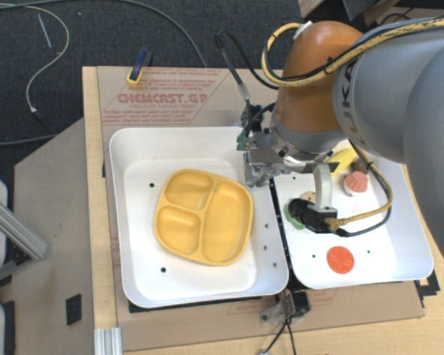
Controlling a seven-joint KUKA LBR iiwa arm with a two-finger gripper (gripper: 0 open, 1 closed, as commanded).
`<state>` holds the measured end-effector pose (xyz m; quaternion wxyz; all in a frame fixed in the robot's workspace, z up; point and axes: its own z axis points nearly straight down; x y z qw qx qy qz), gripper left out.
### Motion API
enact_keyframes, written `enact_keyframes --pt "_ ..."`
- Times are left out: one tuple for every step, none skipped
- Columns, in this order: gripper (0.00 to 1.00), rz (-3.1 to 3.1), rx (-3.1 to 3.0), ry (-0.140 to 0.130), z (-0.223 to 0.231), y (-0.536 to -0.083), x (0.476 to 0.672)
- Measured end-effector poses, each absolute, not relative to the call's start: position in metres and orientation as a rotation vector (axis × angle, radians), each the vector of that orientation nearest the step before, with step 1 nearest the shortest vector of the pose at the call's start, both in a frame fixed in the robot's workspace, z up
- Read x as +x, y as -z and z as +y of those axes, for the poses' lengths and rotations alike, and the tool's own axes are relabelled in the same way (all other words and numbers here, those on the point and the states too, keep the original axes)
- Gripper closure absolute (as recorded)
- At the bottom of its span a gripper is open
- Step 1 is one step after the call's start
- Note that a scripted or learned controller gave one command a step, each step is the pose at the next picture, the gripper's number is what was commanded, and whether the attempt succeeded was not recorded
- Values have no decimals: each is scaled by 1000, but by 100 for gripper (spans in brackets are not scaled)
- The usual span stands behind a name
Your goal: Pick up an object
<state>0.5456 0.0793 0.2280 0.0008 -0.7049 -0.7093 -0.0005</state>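
A: Gripper [257, 170], where?
B: Low over the seam between the two bins, just beside the upper right rim of the yellow plate [204, 216].
A: Wide or narrow?
B: Cannot tell, hidden under the wrist.
A: Plate position?
B: Flat in the middle of the left bin [133, 272].
A: In the right bin [399, 265]?
B: Orange disc [341, 259] near the front, pink piece [356, 183] farther back, apart.

Arm [399, 80] bent in from right, claw [257, 170] pointing down.
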Motion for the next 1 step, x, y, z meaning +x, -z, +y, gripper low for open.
enact_keyframes --pt "0 -2222 -2220 1 76 -228 546"
